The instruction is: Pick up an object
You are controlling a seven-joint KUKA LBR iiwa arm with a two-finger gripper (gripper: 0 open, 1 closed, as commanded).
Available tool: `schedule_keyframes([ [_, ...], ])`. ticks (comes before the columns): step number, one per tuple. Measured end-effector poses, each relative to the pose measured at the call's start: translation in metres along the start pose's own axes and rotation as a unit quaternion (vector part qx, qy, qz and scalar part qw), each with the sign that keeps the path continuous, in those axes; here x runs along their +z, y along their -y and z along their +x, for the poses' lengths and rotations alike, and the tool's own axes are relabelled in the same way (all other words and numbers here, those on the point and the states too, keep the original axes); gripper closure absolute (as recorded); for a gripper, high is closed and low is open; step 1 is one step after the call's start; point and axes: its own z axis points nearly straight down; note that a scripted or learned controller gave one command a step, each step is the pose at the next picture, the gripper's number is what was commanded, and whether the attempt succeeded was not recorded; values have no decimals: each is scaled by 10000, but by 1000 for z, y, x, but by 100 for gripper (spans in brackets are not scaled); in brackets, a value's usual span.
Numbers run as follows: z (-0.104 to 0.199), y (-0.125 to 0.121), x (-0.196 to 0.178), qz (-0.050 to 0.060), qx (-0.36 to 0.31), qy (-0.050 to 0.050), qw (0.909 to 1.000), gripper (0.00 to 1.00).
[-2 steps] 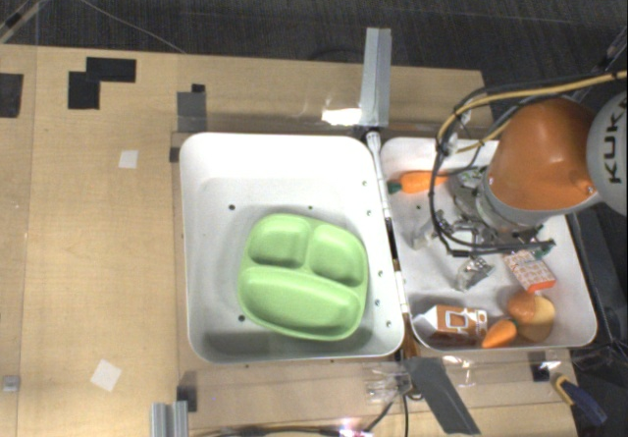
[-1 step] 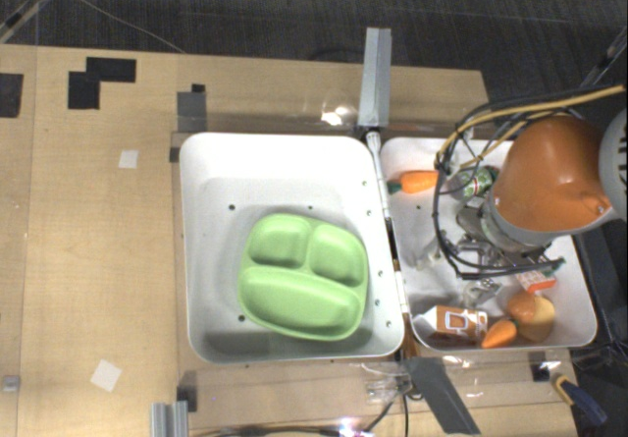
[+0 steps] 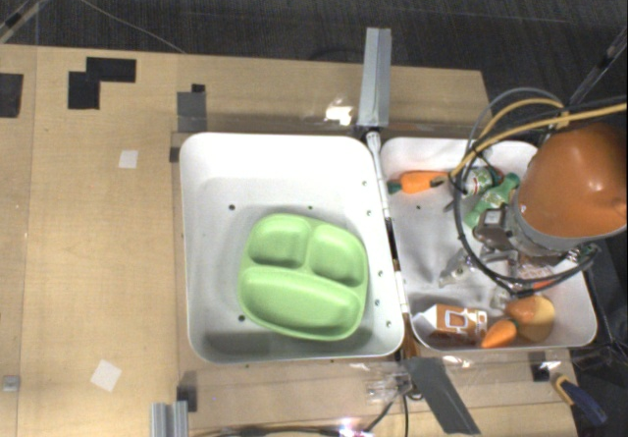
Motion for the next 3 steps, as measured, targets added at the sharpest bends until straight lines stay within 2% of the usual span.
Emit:
schedule_keyframes([
  [1,17,70,-20,10,-119,0,9999,0],
  [2,-13,105,19,17,-969,7,9953,0],
  [3,-58,115,20,11,-1130,14,9936,0],
])
